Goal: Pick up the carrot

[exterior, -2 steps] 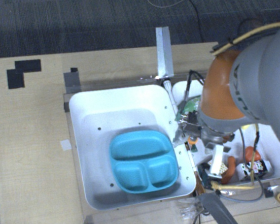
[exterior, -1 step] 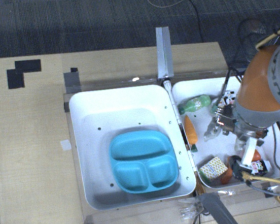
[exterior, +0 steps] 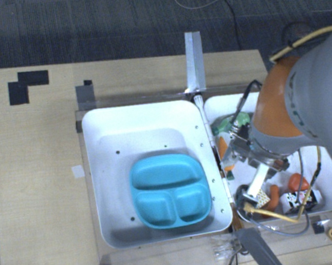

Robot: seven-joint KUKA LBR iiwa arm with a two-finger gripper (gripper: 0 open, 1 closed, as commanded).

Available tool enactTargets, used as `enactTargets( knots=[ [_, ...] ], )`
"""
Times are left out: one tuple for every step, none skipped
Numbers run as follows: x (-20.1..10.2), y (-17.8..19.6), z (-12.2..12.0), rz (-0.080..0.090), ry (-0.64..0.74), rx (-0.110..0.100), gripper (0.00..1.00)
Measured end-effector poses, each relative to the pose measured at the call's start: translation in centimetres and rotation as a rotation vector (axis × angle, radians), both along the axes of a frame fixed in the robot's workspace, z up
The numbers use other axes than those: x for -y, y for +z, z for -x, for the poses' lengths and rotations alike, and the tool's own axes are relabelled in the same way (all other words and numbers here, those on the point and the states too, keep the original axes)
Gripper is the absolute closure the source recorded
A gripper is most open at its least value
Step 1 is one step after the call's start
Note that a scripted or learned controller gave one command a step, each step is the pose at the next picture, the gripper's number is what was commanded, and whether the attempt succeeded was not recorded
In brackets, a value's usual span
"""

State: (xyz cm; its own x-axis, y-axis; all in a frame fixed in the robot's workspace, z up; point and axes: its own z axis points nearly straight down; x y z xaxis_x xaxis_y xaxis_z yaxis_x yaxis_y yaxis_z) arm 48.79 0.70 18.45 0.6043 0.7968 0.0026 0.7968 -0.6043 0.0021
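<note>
Slim orange plastic carrot [exterior: 222,146], 9 o'clock of gripper [exterior: 241,149]: light, stiff, slick; grasp mid-shaft. Gripper state: cannot tell.

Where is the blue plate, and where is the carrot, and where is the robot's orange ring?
blue plate [exterior: 170,190], camera view: on its middle, where the compartments meet.
carrot [exterior: 222,147], camera view: on its orange body by the bin's left wall.
orange ring [exterior: 270,106], camera view: on its curved side above the wrist.
</note>
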Motion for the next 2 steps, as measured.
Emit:
enactTargets(
  knots=[
    [5.2, 0.0, -1.4, 0.001, -0.057, -0.001, 0.0],
    [11.5, -9.5, -0.3, 0.0, -0.1, 0.01, 0.0]
  ],
)
